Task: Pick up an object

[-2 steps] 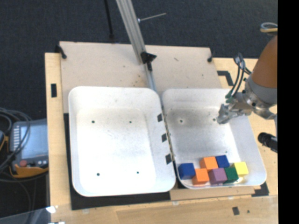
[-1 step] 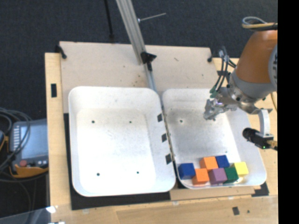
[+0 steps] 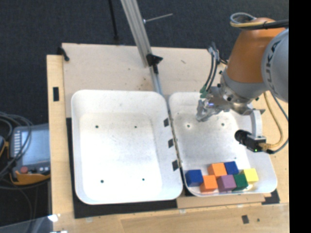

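Overhead slanted view of the bench (image 3: 116,57) with two shallow white bins side by side. The arm (image 3: 255,52), grey with an orange band, enters from the right and carries the gripper (image 3: 204,111) over the far part of the right bin (image 3: 204,144). Whether the gripper is released or clenched cannot be told at this resolution; nothing is visible between its tips.

The candidate objects form a cluster of small blocks well below the gripper in the view, at the near edge of the same bin. A blue block (image 3: 194,177) lies apart at the cluster's left, most nearly under the gripper. To its right sit two orange blocks (image 3: 218,169) (image 3: 209,183), a second blue block (image 3: 231,167), a purple block (image 3: 226,183), a green block (image 3: 240,181) and a yellow block (image 3: 250,175), packed close together.

The left bin (image 3: 121,144) lies to the gripper's left. A metal rail (image 3: 138,25) slants across the bench above the gripper.
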